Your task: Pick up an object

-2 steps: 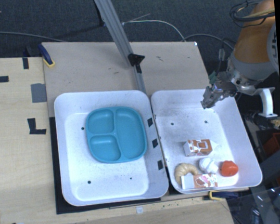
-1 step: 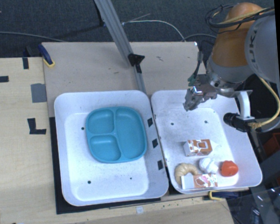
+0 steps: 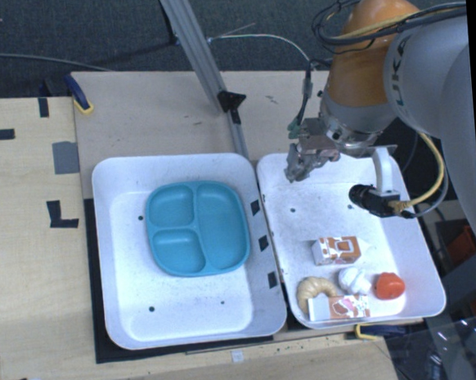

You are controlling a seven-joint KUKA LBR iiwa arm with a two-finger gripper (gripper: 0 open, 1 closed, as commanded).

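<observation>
My gripper (image 3: 296,171) hangs over the far left corner of the right bin (image 3: 305,212), fingers pointing down and apparently together with nothing between them. The objects lie at the near end of that bin: a small white and orange carton (image 3: 336,250), a tan croissant-shaped piece (image 3: 314,286), a white lump (image 3: 353,279), a red tomato-like ball (image 3: 388,285) and a second flat carton (image 3: 339,307). The gripper is well away from all of them, toward the far end.
The left bin (image 3: 118,235) holds a teal divided plate (image 3: 198,227). A grey metal post (image 3: 198,49) slants up behind the bins. A black cylindrical fitting (image 3: 368,198) hangs off the arm over the right bin.
</observation>
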